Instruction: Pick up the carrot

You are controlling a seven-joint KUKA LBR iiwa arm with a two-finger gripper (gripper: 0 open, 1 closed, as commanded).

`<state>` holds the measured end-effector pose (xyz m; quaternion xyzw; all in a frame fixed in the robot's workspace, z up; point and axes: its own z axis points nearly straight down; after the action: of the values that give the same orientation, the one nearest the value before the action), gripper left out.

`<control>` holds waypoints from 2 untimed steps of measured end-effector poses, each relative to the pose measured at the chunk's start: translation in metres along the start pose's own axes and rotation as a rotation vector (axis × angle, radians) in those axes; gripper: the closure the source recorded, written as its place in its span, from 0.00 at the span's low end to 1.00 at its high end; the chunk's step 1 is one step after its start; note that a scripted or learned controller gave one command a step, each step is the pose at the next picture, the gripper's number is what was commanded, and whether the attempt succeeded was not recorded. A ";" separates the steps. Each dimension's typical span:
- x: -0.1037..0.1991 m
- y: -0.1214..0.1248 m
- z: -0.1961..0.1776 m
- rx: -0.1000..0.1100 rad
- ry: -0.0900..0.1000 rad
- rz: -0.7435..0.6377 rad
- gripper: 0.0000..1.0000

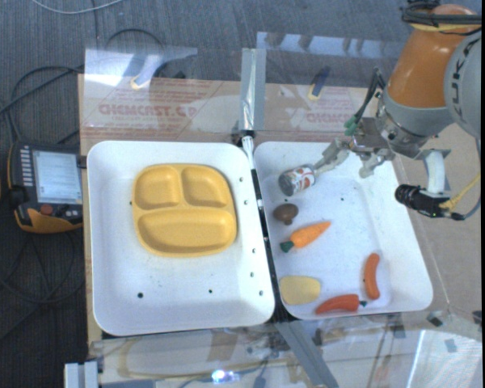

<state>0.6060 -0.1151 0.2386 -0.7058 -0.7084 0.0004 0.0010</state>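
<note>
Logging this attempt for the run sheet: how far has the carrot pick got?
Nothing looks done yet: the carrot lies flat on the floor of the right bin, beside a small brown item. In hand: the gripper sits at the bin's far edge, apart from the carrot, near a can. Left: reaching the carrot, grasping it, lifting it.

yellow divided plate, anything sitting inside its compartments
Nothing lies in the yellow divided plate: all three compartments show bare. It sits in the left bin, and the bin floor beneath it is covered. The carrot lies in the right bin.
</note>
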 end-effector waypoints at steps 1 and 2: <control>-0.002 -0.043 0.145 -0.002 0.000 0.006 0.00; -0.003 -0.042 0.137 -0.001 0.000 0.006 1.00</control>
<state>0.5633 -0.1181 0.1016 -0.7079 -0.7063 -0.0001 0.0005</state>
